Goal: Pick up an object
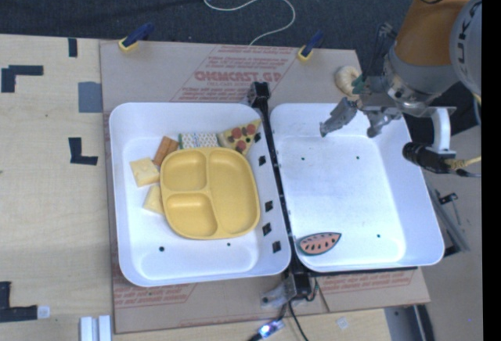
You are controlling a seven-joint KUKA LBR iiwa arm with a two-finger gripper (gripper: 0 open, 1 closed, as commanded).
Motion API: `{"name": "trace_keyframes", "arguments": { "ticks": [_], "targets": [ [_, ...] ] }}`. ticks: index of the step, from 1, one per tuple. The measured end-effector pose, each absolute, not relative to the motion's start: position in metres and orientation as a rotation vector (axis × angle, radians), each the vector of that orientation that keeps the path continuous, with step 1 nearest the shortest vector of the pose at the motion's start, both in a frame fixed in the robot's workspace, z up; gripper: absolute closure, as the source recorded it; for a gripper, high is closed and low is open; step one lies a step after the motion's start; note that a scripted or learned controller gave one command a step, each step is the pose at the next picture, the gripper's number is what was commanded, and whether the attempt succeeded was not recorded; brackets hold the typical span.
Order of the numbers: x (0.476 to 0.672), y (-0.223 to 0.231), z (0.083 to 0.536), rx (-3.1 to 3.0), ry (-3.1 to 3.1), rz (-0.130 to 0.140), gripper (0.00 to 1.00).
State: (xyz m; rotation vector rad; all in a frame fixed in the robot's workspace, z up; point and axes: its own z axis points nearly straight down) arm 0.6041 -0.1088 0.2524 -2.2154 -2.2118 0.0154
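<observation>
My gripper (355,123) hangs over the far edge of the right bin (407,199), fingers spread open with nothing between them. A watermelon slice (318,242) lies flat at the near left corner of that bin, well away from the gripper. In the left bin (129,175) a yellow divided plate (210,192) rests in the middle. Around its far and left sides lie a pizza slice (242,136), a cracker square (144,171), a brown stick (165,150) and several other small food pieces, some partly under the plate.
A tan object (346,80) sits on the cardboard just beyond the right bin's far rim, next to the arm. Blue-yellow clamps (136,36) (311,43) hold the cardboard at the back. A cable (250,3) loops across the dark floor behind.
</observation>
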Motion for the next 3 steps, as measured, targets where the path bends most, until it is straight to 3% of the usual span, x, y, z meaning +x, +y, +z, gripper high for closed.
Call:
{"name": "trace_keyframes", "arguments": {
  "ticks": [1,3],
  "targets": [
    [0.606,-0.109,0.26,-2.219,-2.222,0.002,0.0],
    [0.603,-0.117,0.133,-2.217,-2.218,0.009,0.0]
  ]
}}
